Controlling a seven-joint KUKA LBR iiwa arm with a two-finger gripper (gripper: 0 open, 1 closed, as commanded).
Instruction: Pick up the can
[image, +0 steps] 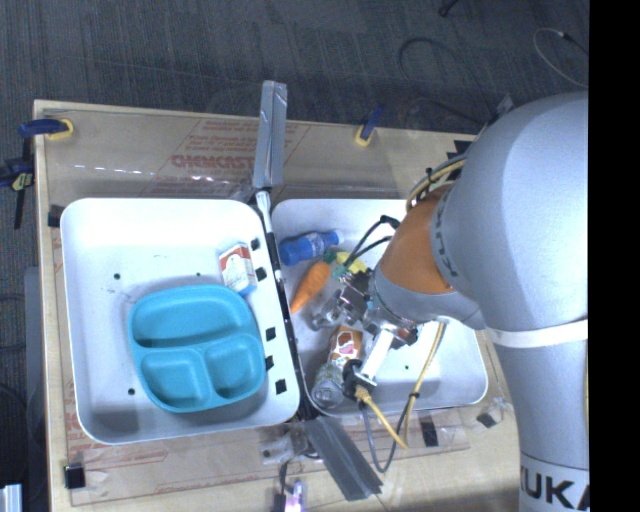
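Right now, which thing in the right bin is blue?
The blue bottle, lying on its side at the far left corner of the right bin. The carrot beside it is orange.

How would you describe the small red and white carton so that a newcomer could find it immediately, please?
Start at the left white bin, which holds a blue three-compartment plastic tray. Just beyond the tray's upper right corner, near the divider between the bins, sits the small red and white carton, the one boxy printed item there.

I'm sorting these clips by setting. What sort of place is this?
Probably a robot lab test bench: a big grey arm reaches over two white bins of mixed items on a board held down by blue clamps.
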